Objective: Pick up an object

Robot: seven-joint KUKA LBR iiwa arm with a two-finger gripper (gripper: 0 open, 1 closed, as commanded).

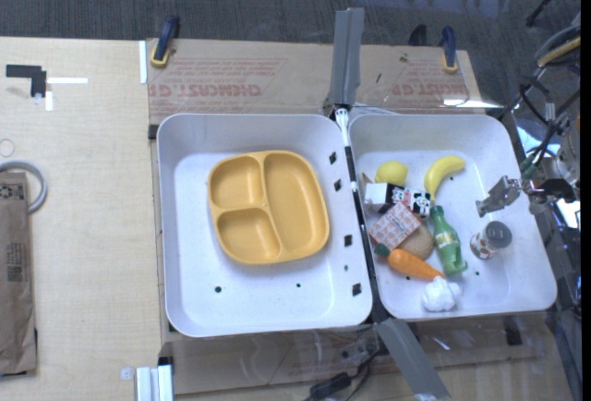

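Hand [499, 196] sat near right bin's [531, 297] right edge, grip state unclear; green bottle [447, 242] looked light, rigid, slippery—grasp mid-body.

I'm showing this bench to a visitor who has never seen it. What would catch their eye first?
Most likely the big yellow divided plate, alone in the left bin. Next, the colourful heap in the right bin: a banana and a lemon toward the back, a green bottle and an orange carrot nearer the front. The gripper sits at that bin's right side, near a small can.
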